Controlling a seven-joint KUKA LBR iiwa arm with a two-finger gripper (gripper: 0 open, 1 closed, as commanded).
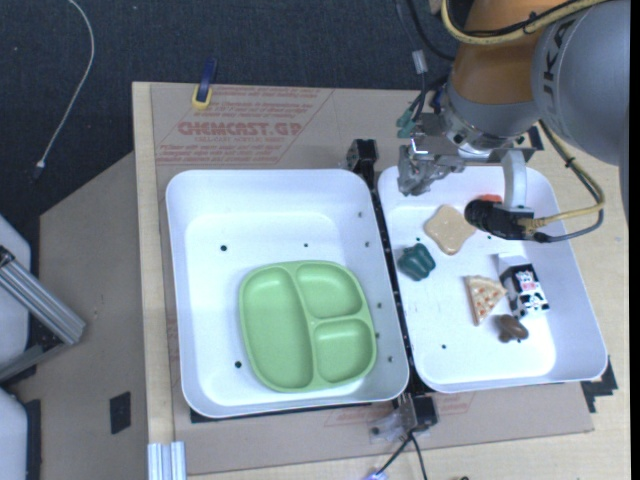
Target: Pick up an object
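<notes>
The nearest candidate is the tan bread-shaped piece (447,228), lying flat on the floor of the right bin (560,358), just below the gripper (422,173) and slightly toward the arm's side. It looks like a toy food slice: light, probably stiff plastic or foam, smooth-faced and low to the floor. Judged from that, the best hold is across its narrow width at the edges, fingers coming straight down; a flat, thin thing may slide or tip rather than lift.

Further below the gripper sits a dark green lump (416,261), close to the bin's inner wall. It is chunkier and rounded, likely easier to pinch across its middle, though the wall leaves little room on one side. Well below and toward the arm lie a pizza-slice wedge (484,298), a small black-and-white figure (524,290) and a brown bit (513,330), all small and light-looking.

The gripper hangs over the top corner of the right bin with nothing visibly between its fingers; whether they are spread or closed cannot be told.

Away from the gripper, the left bin (200,208) holds a green divided plate (305,323).
</notes>
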